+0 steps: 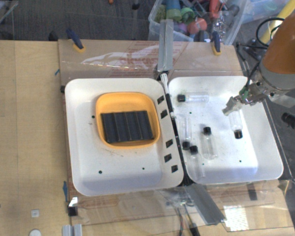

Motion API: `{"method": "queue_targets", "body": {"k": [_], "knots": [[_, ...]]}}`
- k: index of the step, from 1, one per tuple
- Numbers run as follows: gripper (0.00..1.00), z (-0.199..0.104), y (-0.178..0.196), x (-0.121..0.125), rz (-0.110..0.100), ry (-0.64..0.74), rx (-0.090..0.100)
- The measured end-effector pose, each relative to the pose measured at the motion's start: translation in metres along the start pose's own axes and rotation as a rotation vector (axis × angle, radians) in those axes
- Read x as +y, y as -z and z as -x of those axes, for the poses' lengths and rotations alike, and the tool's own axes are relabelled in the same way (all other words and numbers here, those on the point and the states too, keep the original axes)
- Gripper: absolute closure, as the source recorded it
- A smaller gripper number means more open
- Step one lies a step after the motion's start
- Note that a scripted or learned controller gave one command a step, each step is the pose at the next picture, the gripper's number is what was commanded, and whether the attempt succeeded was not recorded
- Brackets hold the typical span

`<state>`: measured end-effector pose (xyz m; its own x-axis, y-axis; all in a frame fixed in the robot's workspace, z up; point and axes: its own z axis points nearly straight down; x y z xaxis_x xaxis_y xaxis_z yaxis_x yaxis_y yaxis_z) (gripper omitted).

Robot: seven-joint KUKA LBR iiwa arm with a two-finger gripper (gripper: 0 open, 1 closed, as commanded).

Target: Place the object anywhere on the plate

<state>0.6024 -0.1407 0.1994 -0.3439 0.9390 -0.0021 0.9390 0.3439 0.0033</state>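
While the gripper [232, 107] hung over the right bin [265, 166], I could not tell whether it was spread or pinched, and nothing showed in it. Camera view: clear vials with black caps lay scattered in that bin, one vial [236, 126] just near of the gripper. The plate [104, 102], orange with a dark ridged block [127, 126] on it, sat in the left bin [83, 171]. Judgement: descend squarely across that vial's body, grip mid-length, lift clear of the divider, then release low over the plate's bare rim.
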Motion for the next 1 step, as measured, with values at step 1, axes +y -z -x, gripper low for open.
{"method": "queue_targets", "body": {"k": [1], "knots": [[1.00,0.0187,-0.0037,0.0475,0.000,0.063,0.000]]}}
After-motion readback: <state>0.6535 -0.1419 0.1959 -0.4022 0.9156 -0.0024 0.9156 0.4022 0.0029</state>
